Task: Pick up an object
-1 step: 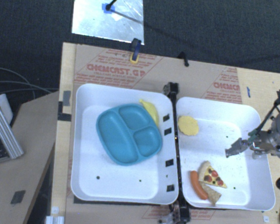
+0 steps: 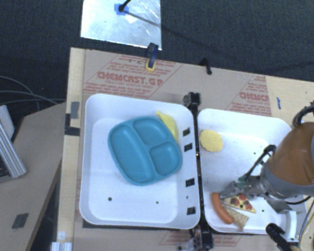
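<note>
The pincer (image 2: 233, 192) hangs low in the right bin (image 2: 228, 163), near that bin's front edge, and its tips sit just above the pizza slice (image 2: 240, 204). The view does not settle whether the pincer is spread or pressed together, and nothing can be seen pinched in it. The pizza slice lies right under and a little to the right of the pincer, flat on the bin floor, with its crust end pointing toward the front wall. The sausage (image 2: 221, 207) lies just below and left of the pincer, touching or nearly touching the pizza slice on its left side. The arm (image 2: 301, 159) rises to the right of the pincer, its orange band broad above the wrist. Farther up and to the left of the pincer, well apart from it, a yellow round (image 2: 211, 140) rests near the bin's back left corner. Beyond the divider to the pincer's left, the left bin (image 2: 96, 199) holds a blue tray (image 2: 145, 150) with three wells, and a yellow piece (image 2: 169, 123) pokes out from behind the tray's far edge
</note>
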`<state>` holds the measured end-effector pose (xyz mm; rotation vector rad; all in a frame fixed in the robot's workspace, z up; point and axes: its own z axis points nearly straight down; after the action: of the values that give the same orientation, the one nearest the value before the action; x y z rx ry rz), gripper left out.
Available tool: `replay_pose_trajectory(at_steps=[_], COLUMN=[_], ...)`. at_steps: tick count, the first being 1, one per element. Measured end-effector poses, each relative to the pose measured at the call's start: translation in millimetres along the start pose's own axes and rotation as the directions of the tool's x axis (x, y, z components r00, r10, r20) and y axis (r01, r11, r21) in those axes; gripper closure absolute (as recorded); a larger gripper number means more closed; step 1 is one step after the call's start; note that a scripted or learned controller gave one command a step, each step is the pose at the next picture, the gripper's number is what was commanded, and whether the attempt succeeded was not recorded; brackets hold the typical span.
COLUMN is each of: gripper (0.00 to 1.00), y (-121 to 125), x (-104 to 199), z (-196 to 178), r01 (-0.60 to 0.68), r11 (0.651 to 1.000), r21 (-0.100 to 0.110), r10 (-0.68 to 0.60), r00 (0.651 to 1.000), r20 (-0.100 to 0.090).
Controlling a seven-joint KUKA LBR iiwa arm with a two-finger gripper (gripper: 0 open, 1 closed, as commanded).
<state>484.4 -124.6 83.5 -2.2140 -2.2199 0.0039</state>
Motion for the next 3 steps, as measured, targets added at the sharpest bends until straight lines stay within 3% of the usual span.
replay_pose_trajectory(at_steps=[1,2,3], gripper=[1.0,1.0,1.0], y=[4.1,67.4,63.1], x=[-2.3,47.0,92.6], z=[-17.3,-109.7,-108.4], r01=[-0.002,0.009,0.007], r11=[1.0,1.0,1.0], r21=[-0.013,-0.022,-0.008], r10=[0.002,-0.009,-0.007], r00=[1.0,1.0,1.0], r20=[0.004,0.003,0.001])
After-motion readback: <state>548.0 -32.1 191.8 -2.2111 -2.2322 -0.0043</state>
